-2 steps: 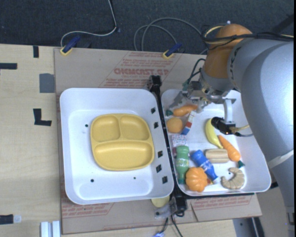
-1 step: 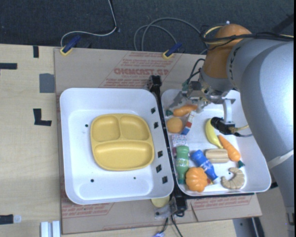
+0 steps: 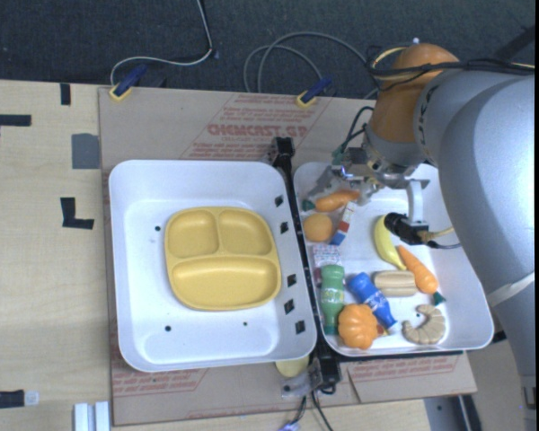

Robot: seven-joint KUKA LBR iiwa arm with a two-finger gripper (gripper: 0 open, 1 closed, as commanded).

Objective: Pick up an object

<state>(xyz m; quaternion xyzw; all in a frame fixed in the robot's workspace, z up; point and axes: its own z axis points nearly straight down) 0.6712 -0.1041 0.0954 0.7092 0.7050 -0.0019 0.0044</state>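
- The grey arm (image 3: 485, 151) fills the 3 o'clock side of the view, its orange band (image 3: 404, 97) at about 1 o'clock.
- The left bin (image 3: 135, 241) holds a yellow divided plate (image 3: 223, 259) near its middle.
- The right bin (image 3: 472, 317) holds the toy food.
- The gripper (image 3: 352, 185) hangs low over the right bin's 11 o'clock corner, just above an orange sausage-like piece (image 3: 335, 201); whether it is open or closed cannot be told.
- A banana (image 3: 386, 243) lies near the bin's centre, a carrot (image 3: 417, 269) at its 4 o'clock.
- A small pumpkin (image 3: 357, 326), a blue bottle (image 3: 372, 296) and a green bottle (image 3: 331, 287) crowd the 7 o'clock corner.
- A round orange fruit (image 3: 318, 229) sits at 9 o'clock.
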